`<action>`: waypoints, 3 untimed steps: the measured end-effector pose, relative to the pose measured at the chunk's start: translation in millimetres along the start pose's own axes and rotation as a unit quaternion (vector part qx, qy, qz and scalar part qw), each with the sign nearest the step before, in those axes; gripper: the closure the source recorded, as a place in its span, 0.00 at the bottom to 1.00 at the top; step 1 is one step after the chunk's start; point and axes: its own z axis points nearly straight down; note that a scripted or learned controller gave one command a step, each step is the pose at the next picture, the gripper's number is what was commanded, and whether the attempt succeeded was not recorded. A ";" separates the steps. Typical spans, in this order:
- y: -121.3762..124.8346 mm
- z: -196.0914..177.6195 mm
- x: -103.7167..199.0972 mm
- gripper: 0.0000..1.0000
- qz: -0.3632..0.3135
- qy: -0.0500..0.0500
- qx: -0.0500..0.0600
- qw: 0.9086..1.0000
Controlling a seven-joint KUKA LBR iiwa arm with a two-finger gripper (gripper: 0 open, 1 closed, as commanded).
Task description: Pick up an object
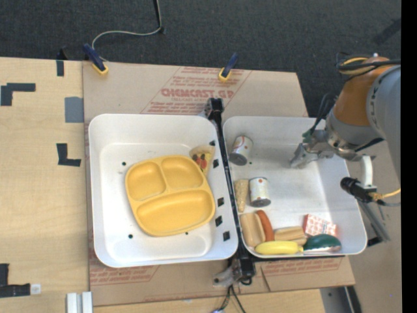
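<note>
While gripper hovers over right bin far right, jaw state unclear, small white can with red label lies mid-bin.

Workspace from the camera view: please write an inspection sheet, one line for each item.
Surface: cardboard sheet on wooden bench, two white bins; left bin, right bin.
Job's things: right bin holds two cans, hot dog, banana, red box.
Clutter: yellow tray in left bin.
Gripper: above right bin, holding nothing.
Cables: black cable on floor.
Surroundings: dark carpet, two clamps.
</note>
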 end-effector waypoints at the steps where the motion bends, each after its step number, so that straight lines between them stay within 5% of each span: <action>1: -0.1 0.2 0.0 0.00 0.000 0.000 0.000 1.000; 2: -103.7 9.4 40.2 0.00 0.001 0.003 0.003 1.000; 3: -129.0 9.2 52.2 0.00 0.001 0.001 -0.001 1.000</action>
